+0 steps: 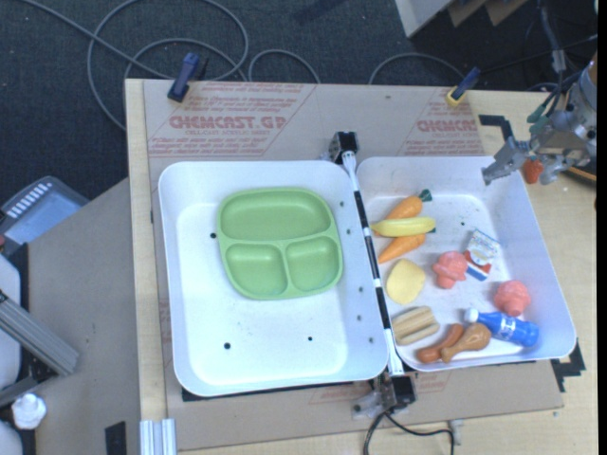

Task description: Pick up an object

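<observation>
Two shallow white bins sit side by side on the bench (285, 112). The left bin (190, 254) holds one green divided plate (280, 242) with three compartments, lying toward the bin's 12 o'clock side.

The right bin (541, 254) holds the toy food. Two carrots: one (408, 207) at 11 o'clock, the other (401, 246) just below it, with one banana (403, 226) lying between them and touching both. One yellow potato-like piece (406, 281) is near the bin's 9 o'clock edge. Two pink lumps: one (450, 269) near the centre, one (513, 297) toward 4 o'clock. One small white carton (483, 249) lies just beside the central pink lump. At 7 o'clock lies one hot dog bun (414, 324), and at 6 o'clock one chicken drumstick (455, 342), touching one blue-and-white bottle (503, 328) at 5 o'clock.

The claw (507, 164) hangs over the right bin's 1 o'clock corner; whether it is spread or pressed together cannot be told, and nothing is seen in it.
</observation>
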